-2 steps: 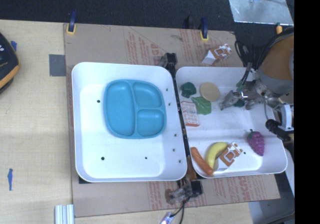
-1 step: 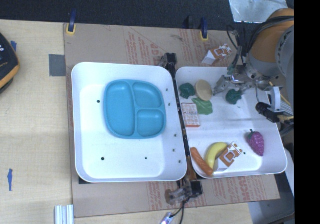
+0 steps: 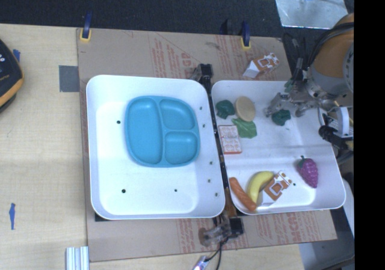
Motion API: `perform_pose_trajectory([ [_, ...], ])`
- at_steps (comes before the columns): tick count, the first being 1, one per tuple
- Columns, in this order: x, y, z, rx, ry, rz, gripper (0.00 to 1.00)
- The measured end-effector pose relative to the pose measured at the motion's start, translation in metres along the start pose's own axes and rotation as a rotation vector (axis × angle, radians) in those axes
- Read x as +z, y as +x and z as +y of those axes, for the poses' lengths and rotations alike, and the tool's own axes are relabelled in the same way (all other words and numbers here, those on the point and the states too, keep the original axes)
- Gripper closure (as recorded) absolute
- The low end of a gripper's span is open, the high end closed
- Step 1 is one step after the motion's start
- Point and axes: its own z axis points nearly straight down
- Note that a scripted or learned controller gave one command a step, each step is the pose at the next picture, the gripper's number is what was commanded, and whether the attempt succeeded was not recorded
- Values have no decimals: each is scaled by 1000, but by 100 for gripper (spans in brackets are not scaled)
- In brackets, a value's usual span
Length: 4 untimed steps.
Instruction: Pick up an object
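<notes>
Big picture first: the bench [image 3: 42, 160] carries two white bins, the left bin [image 3: 102, 196] with a blue divided plate [image 3: 161, 130] lying in it, the right bin [image 3: 328, 199] scattered with small toy food. Reaching in from the right, the grey arm [image 3: 334, 52] has its gripper [image 3: 293, 101] low over the far end of the right bin, the jaws looking spread, with nothing pinched between them that I can make out. Now the key relation: a small dark green piece [image 3: 280, 117] lies just beside the gripper, a touch nearer the camera, so I'd judge that the likeliest target, needing only a short drop. Further left sit a tan disc [image 3: 245, 107] and more green pieces [image 3: 245, 127]. Well apart at the near end: a banana [image 3: 260, 183], grapes [image 3: 308, 171], a carrot [image 3: 242, 195].
</notes>
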Motion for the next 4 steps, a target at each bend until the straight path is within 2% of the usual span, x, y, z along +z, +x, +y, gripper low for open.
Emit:
perform_pose_trajectory([
  [1, -11, 0, 1, -4, -1, 0, 100],
  [2, 1, 4, -87, -2, 4, 0, 100],
  [3, 1, 4, -86, -2, 3, 0, 0],
  [4, 1, 1, -132, -3, 3, 0, 0],
])
